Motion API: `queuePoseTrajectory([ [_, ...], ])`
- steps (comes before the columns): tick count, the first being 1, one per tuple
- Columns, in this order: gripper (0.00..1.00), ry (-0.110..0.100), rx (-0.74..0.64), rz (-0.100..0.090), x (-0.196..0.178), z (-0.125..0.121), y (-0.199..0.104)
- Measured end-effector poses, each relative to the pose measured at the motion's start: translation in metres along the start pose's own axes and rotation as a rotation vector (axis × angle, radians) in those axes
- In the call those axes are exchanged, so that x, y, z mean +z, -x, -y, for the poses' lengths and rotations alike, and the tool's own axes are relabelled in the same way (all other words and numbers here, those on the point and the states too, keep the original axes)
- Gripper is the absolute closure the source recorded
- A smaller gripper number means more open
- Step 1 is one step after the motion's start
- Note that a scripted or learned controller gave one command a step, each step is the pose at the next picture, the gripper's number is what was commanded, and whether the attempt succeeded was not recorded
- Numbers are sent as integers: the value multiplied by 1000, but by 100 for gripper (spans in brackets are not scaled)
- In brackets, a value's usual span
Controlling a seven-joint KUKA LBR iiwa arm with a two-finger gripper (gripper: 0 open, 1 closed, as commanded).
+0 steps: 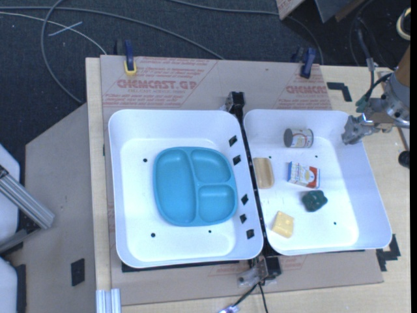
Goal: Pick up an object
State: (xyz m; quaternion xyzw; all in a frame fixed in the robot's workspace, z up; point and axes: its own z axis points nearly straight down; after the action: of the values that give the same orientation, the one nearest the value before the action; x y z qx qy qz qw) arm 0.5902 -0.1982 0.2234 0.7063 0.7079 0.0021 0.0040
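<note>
Five small items wait in the right bin (365, 194) while the pincer (355, 132), grip state unclear, hovers at its rim; descent over the can (298, 137) seems next.

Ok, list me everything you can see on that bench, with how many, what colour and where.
bins: two, white, side by side on the bench
divided plate: one, light blue, middle of the left bin
can: one, silver-grey, lying at the far side of the right bin
small box: one, white with red and blue, middle of the right bin
tan block: one, tan, left edge of the right bin
green lump: one, dark green, right bin, just nearer than the box
yellow block: one, pale yellow, near left part of the right bin
clamps: two, blue, far edge of the board
cables: several, light grey, floor beyond the bench
gripper: one, grey, over the right bin's far right corner
</note>
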Motion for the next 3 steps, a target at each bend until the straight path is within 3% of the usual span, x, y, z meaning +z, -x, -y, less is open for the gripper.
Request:
queuePoseTrajectory([
  [1, 100, -1, 1, 0, -47, -2, 0],
  [3, 100, -6, -4, -4, -55, -22, -101],
])
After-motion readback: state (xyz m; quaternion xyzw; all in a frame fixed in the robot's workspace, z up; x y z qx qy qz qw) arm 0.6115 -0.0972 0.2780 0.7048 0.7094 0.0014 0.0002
